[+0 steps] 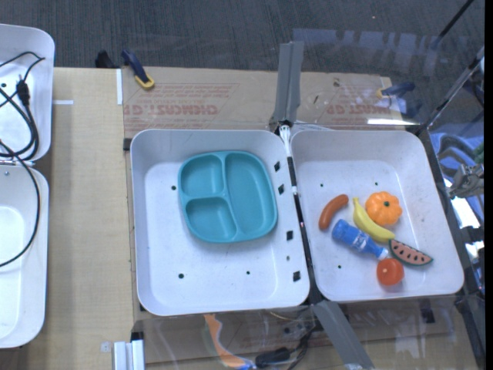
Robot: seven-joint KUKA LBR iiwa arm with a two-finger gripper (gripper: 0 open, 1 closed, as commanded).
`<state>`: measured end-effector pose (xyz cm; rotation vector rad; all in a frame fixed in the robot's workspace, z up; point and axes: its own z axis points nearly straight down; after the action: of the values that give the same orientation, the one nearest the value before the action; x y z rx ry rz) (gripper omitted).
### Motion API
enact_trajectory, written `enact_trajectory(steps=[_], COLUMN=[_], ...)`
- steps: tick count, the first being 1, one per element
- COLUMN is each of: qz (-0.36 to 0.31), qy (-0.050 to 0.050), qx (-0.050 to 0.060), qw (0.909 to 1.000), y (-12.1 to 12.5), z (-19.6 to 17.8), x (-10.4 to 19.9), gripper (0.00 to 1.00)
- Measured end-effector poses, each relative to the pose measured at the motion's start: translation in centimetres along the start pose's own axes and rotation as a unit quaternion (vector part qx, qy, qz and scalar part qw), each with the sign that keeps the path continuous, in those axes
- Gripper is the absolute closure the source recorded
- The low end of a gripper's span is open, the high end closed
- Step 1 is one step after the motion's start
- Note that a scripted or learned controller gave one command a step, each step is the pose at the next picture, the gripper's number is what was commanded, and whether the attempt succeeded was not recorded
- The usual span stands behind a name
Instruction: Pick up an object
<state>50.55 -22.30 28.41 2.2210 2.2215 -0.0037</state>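
Jaws: can't tell if spread or pressed together, so this is planning only. No toy is lifted yet, and the whole pick is left to do.

Best target, imo: the sausage. It lies alone in the right bin, towards that bin's left edge, apart from the other toys. Come straight down w/ jaws spread wide across its short axis, centre on its middle, then close. It lies at a slant, so the wrist should turn to match.

The tomato near the bin's front edge is a 2nd choice; it's round and may roll out of a pinch.

Avoid the cluster in the bin's middle: banana touches the pumpkin and the blue bottle, w/ the melon slice just beside. A grab there likely nudges the neighbours.

Sausage looks: red-orange, smooth, glossy plastic, short, rounded ends, slightly curved. Prob. light and slick, so grip mid-body.

The left bin carries a teal divided plate; flat, poor for a pinch.
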Motion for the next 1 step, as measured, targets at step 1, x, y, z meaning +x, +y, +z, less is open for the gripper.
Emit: enact_trajectory(steps=[1], qz=[-0.001], qy=[0.001], qx=[0.001], qw=[1.0000], y=[2.56], z=[3.23], x=[8.34], gripper=[1.00])
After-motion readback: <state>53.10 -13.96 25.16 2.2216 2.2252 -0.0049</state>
